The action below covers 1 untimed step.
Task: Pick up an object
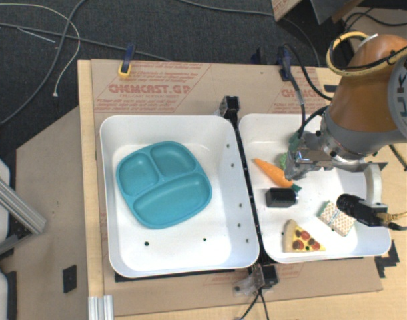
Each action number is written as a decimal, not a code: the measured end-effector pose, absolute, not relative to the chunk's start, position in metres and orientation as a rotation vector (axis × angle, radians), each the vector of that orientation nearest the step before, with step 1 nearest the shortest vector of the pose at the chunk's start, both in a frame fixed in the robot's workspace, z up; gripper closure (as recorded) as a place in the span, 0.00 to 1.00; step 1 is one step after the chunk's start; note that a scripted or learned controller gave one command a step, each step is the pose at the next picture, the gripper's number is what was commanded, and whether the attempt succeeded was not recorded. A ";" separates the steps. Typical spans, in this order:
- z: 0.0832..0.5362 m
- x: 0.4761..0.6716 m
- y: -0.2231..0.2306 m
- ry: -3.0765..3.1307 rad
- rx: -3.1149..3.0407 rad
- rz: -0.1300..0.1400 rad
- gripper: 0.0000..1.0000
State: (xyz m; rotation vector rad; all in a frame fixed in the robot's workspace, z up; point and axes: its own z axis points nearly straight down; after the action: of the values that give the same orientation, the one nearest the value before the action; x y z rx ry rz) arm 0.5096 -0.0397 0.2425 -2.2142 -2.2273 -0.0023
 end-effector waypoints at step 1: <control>0.248 0.524 0.016 -2.229 -2.213 -0.005 1.00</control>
State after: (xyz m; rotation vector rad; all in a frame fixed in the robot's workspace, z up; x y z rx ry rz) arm 0.5239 0.0157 0.2477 -2.2132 -2.2291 -0.0048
